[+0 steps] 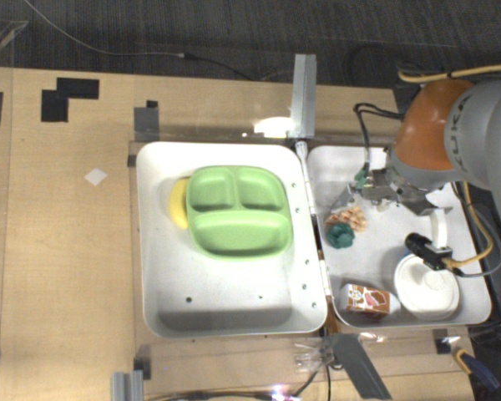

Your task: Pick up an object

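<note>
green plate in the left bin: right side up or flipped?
Right side up. The green plate shows its three recessed compartments facing the camera, and it lies flat on the floor of the left bin, partly covering a yellow object.

We see the grey KUKA arm with its orange band (430, 128) reaching in from the right, bent over so that its wrist points leftward and down. Its dark two-finger gripper (369, 184) hangs low at the wrist's end; we cannot make out how its jaws stand.
</note>
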Motion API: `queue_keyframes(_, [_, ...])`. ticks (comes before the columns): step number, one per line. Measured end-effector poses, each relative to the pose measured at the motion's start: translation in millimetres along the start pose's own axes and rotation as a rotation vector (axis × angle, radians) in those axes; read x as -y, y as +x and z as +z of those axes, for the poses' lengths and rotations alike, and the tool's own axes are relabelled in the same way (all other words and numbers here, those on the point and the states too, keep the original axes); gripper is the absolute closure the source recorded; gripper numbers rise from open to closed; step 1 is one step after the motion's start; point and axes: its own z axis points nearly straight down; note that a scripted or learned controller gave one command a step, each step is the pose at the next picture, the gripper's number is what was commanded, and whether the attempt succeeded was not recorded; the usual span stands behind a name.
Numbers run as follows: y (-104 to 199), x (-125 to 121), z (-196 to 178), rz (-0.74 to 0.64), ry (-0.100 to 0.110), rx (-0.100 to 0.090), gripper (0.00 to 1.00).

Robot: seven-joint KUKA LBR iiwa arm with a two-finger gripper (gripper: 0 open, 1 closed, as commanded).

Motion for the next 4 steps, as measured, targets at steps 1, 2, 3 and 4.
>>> queue_keyframes(1, [6,9,0,-0.101,-0.004,0.004,0.00])
queue_keyframes(2, [9,19,0,-0.199,-0.005,0.003,0.00])
queue_keyframes(3, [10,15,-14,-0.200,-0.012,0.004,1.00])
queue_keyframes(4, [-34,14,8,-0.019,0.017,-0.002,1.00])
